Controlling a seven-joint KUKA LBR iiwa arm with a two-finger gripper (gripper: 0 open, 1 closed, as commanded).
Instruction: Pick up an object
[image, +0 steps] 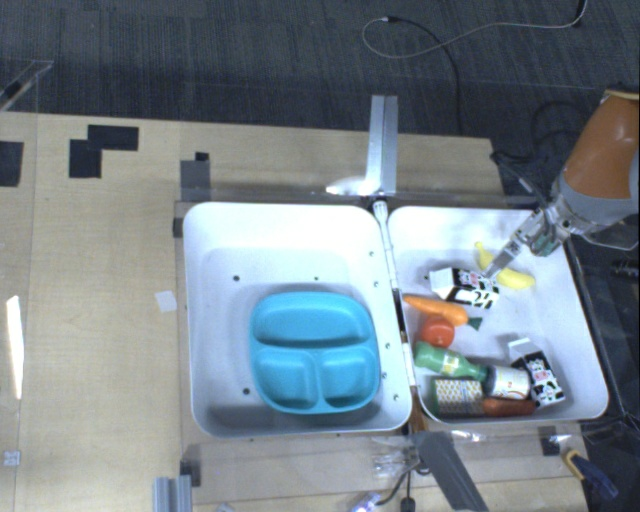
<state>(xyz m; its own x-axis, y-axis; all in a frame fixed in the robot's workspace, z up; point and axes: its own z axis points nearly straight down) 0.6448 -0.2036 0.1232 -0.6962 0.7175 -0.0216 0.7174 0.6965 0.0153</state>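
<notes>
My gripper (497, 260) hangs low over the back of the right bin (592, 350), reaching in from the right below the orange wrist band. Its tip sits on or just above a yellow banana (511, 277). Just left of the banana lies a black-and-white cow-print carton (464, 286). An orange carrot (436, 307) and a red tomato (436, 334) lie toward the bin's left side. Near the front lie a green bottle (447, 362), a grater-like item (458, 394), a red pepper (506, 407) and a second cow-print carton (536, 376).
The left bin (215, 300) holds a blue divided plate (315, 350). A metal post (383, 140) rises behind the divider between the two bins. Cables trail across the dark floor at the back.
</notes>
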